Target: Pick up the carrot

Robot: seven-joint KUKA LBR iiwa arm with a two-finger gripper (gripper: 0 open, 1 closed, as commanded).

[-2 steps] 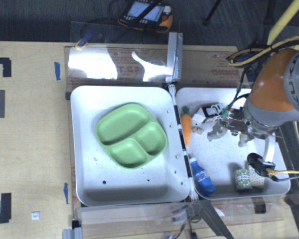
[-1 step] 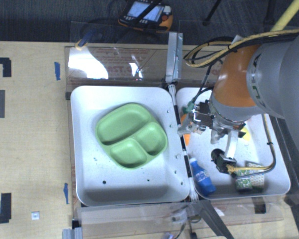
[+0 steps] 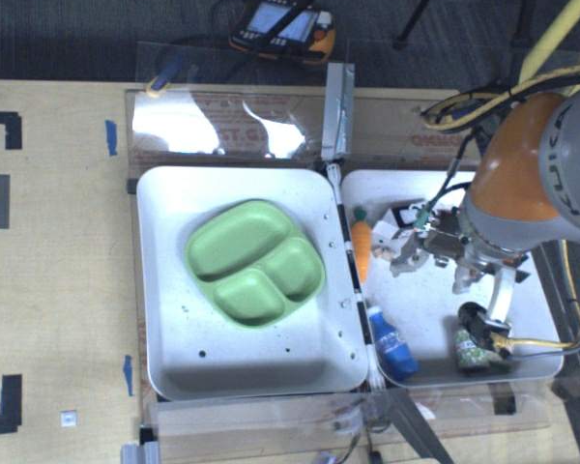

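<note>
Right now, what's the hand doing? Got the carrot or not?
Hand: in the right bin, just right of the carrot. Open or closed cannot be told. The carrot lies against the bin's left wall, not held.

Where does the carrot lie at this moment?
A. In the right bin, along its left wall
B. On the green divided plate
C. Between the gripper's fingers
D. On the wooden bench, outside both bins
A: the carrot lies in the right bin against its left wall, apart from the green plate.
</note>
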